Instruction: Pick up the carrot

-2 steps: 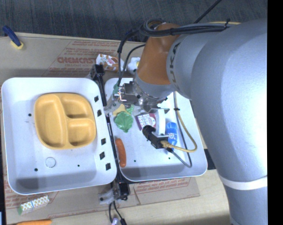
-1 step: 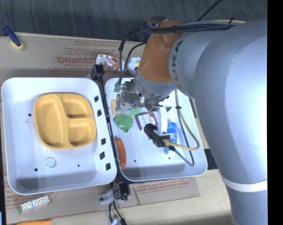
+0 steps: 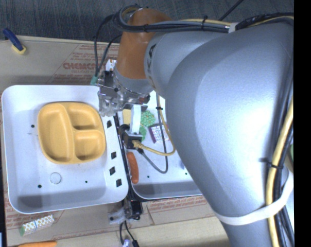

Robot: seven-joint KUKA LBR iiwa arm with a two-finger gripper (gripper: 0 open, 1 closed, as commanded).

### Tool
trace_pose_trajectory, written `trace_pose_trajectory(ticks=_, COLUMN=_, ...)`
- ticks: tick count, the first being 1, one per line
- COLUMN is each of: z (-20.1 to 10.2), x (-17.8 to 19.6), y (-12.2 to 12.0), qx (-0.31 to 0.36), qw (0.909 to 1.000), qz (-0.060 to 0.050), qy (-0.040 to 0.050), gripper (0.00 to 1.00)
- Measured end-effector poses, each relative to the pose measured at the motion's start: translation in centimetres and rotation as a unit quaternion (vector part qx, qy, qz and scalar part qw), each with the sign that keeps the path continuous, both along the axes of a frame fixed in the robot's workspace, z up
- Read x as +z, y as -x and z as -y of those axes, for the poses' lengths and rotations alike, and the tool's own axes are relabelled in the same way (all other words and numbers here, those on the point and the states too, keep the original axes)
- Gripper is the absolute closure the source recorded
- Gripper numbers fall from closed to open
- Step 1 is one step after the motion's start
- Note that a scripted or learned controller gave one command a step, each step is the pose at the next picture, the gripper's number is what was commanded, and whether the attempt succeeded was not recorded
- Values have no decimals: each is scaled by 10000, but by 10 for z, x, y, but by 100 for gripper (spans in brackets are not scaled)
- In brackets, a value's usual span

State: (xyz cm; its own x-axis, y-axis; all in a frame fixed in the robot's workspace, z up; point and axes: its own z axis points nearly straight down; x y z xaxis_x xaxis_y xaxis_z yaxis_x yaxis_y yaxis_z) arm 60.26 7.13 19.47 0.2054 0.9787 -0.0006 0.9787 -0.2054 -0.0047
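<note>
- The gripper (image 3: 110, 101) hangs over the wall where the two bins meet, at the far end; it is too mixed up with wires and shiny metal to tell if it is open or closed; nothing can be seen held in it
- Just above it is the orange band (image 3: 136, 45); the big grey arm (image 3: 222, 112) comes in from the right and covers most of the right bin (image 3: 163, 188)
- Just beside the gripper, in the left bin (image 3: 16, 138), lies a yellow plate (image 3: 71, 133) with three parts; the plate's right top corner is very near the gripper
- On the other side of the gripper, in the right bin, lie a green and white packet (image 3: 145, 119) and a dark purple thing (image 3: 156, 133), close together and partly under the arm
- The carrot (image 3: 133, 169) lies in the right bin, flat and long, right beside that bin's left wall; it is nearer the front than the gripper and apart from it
- A row of black squares (image 3: 113, 171) runs down the wall next to the carrot
- A small clear round thing (image 3: 55, 178) lies on the left bin's floor, near the front of the plate
- Both bins stand on brown cardboard (image 3: 68, 60); a blue and yellow thing (image 3: 14, 40) lies at its far left corner; a small packet (image 3: 37, 224) lies at its front left
</note>
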Motion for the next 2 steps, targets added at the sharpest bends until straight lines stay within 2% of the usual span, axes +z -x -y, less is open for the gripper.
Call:
trace_pose_trajectory(ticks=1, z=63, x=78, y=20, qx=-25, qw=10000, qz=9, qy=2, gripper=100)
trace_pose_trajectory(ticks=2, z=21, x=28, y=64, qx=101, qw=9999, qz=-8, qy=0, gripper=100)
